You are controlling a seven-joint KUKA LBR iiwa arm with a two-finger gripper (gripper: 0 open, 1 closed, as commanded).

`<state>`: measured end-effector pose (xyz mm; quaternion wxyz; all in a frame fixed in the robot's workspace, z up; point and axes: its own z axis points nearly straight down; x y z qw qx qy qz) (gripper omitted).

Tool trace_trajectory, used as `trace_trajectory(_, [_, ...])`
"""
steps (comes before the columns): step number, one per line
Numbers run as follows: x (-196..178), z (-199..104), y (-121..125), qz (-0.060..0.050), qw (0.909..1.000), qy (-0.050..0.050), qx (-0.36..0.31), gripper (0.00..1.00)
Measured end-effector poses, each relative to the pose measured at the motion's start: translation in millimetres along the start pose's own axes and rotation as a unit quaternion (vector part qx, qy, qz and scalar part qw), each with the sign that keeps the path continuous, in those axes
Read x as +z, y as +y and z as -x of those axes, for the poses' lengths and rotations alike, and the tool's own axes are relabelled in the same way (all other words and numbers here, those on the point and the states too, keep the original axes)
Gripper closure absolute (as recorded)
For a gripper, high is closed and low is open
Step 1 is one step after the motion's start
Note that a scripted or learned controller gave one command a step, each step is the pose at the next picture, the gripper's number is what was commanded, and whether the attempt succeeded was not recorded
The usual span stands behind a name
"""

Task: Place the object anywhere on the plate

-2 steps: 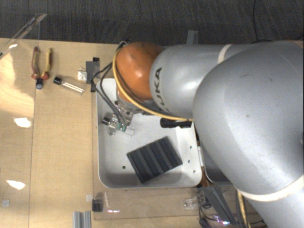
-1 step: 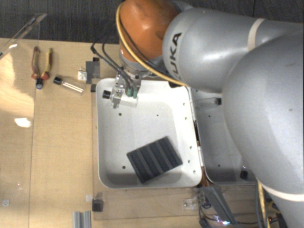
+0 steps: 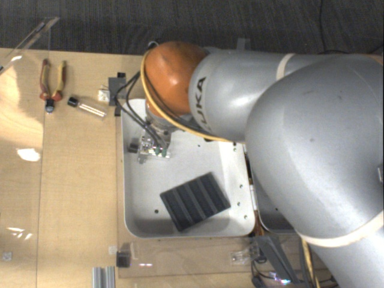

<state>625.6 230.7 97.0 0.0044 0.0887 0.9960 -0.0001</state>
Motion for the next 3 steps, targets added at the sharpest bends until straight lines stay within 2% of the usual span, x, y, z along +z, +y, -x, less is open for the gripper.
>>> trace_trajectory(1, [-100.0, 29.0, 10.2, 0.003, 0.9899, 0.000, -0.142, 1.00])
trace_trajectory(2, [-161.0, 37.1, 11.7, 0.003, 0.9997, 0.000, -0.026, 1.00])
trace_trajectory(3, [5.2, 25.3, 7.2, 0.001, 0.9994, 0.001, 0.034, 1.00])
